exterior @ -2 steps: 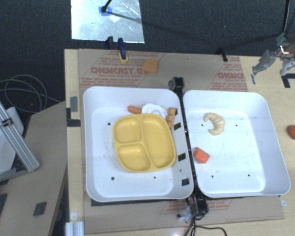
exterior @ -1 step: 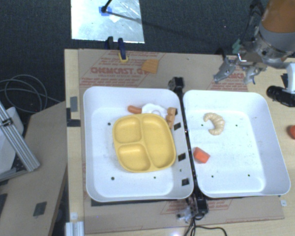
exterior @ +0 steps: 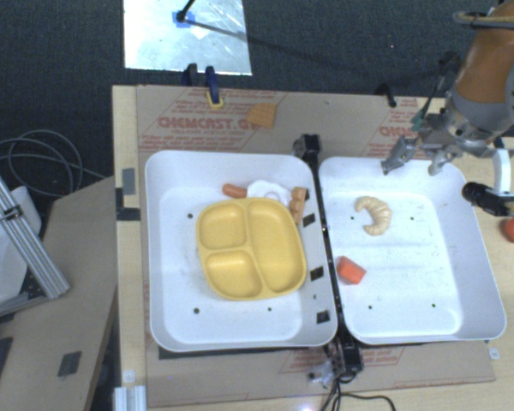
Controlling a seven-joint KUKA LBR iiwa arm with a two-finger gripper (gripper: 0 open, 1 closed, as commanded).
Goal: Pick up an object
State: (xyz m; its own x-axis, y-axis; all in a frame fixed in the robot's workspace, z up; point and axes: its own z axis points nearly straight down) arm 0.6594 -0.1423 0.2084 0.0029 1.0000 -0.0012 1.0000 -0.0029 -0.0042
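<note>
Pickup is not yet begun. Two-finger gripper (exterior: 418, 158) hovers above the far rim of the right white bin (exterior: 471, 315), fingers spread wide and holding nothing. Pale curved croissant-shaped toy (exterior: 374, 214) lies nearest, orange wedge-shaped piece (exterior: 351, 270) further forward.

In the right bin (exterior: 463, 255) we find most of the floor bare: the croissant (exterior: 373, 214) lies toward the far left part, the orange piece (exterior: 351, 270) sits near the left wall, and the two are well apart, so there is open room over the middle, right and near parts. The gripper (exterior: 418, 157) hangs over that bin's far rim. In the left bin (exterior: 167, 229) we see the yellow divided plate (exterior: 250, 249) taking up the centre, with a small sausage (exterior: 235, 191), a white piece (exterior: 268, 193) and a tan piece (exterior: 298, 200) crowded just behind it; free floor is along the left and near edges.
</note>
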